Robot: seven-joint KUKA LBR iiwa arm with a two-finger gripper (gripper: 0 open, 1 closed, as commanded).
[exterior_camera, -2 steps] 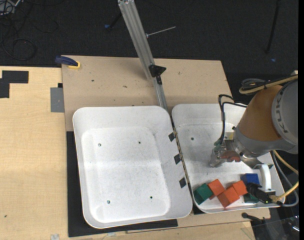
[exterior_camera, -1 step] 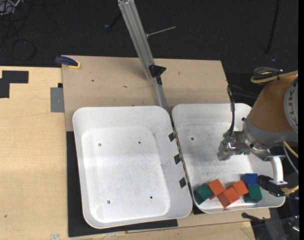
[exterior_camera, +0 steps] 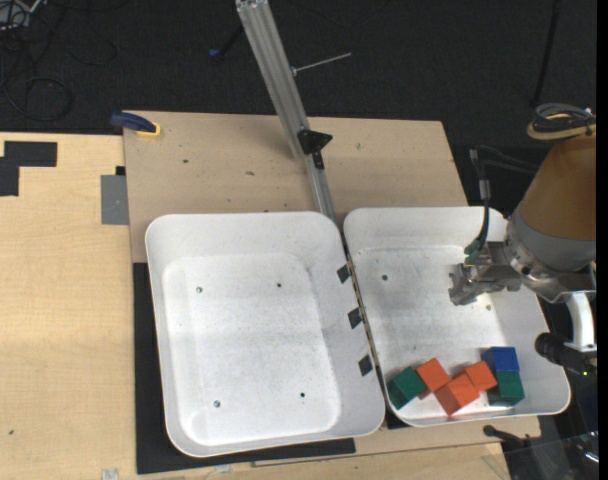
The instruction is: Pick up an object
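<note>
- The things to pick from are a handful of small blocks huddled in the lower right of the frame, in the near corner of the right bin (exterior_camera: 414,243).
- From left to right they are a green block (exterior_camera: 408,384), an orange block (exterior_camera: 433,373), a second orange block (exterior_camera: 458,395), a third orange block (exterior_camera: 480,375), a blue block (exterior_camera: 503,359) and a dark green block (exterior_camera: 509,387).
- Several of them touch or overlap as seen from above, so it is hard to tell which lie flat and which lean on a neighbour.
- They look like stiff, light cubes with flat faces: probably easy to pinch, not fragile, and likely to slide on the smooth white floor if nudged.
- The best hold is probably across two opposite flat faces of an outer block, such as the green one at the left end, where there is room for fingers on both sides.
- The blocks in the middle of the heap are packed too close for a clean pinch.
- The left bin (exterior_camera: 184,238) takes up the middle of the frame.
- The gripper (exterior_camera: 472,283) sits right of centre, over the upper part of the right bin and well apart from the blocks, with the grey and orange arm (exterior_camera: 559,203) behind it at the right edge.
- It points down and to the left towards the bin floor.
- Nothing is seen between its fingers, and whether the jaws stand wide or narrow cannot be told from this angle.
</note>
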